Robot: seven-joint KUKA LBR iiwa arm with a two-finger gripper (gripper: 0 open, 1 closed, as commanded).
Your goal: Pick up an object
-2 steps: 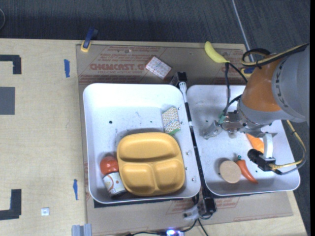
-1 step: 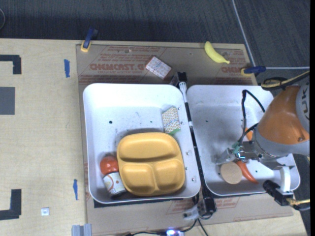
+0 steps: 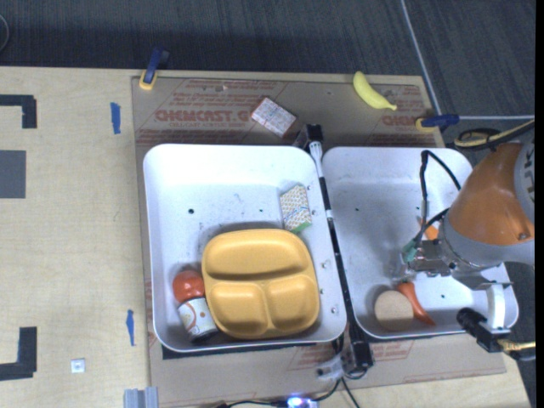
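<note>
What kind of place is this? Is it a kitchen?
Probably not a kitchen: more likely a robot lab or test bench. A grey and orange robot arm reaches over two white bins holding toy-like items such as a yellow tray, with cables and clamps around the board.

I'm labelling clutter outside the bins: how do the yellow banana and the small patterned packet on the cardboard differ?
The banana is plain yellow and curved; the packet is pale with a reddish pattern and squarish. The banana lies above the right bin, the packet above the left bin. The banana is long and thin, the packet flat and blocky. Both rest on the cardboard, apart from the bins.
</note>
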